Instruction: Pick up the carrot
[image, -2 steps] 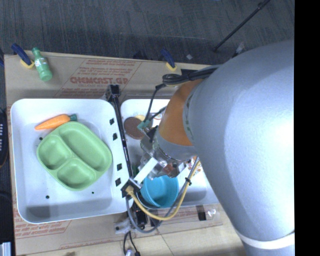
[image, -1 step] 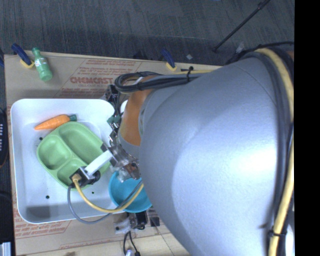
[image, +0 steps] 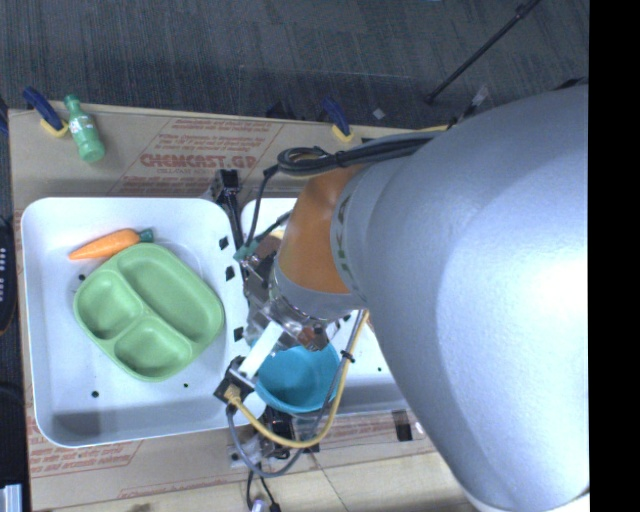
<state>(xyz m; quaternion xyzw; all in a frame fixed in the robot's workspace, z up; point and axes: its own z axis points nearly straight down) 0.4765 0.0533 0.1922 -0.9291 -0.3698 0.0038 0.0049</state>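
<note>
The orange carrot (image: 104, 243) with a green top lies in the left bin (image: 50, 400), near its far left side, just beyond the rim of a green divided plate (image: 148, 310). My gripper (image: 287, 338) hangs over the near left part of the right bin, well to the right of the carrot and apart from it. Directly below the gripper is a blue bowl (image: 298, 378); whether the gripper touches it is hidden by the wrist.
The grey arm covers most of the right bin. A small green bottle (image: 85, 130) stands on the bench beyond the left bin. Blue clamps (image: 40, 108) sit at the bench's far edge. The wall between the bins (image: 232, 300) runs between plate and gripper.
</note>
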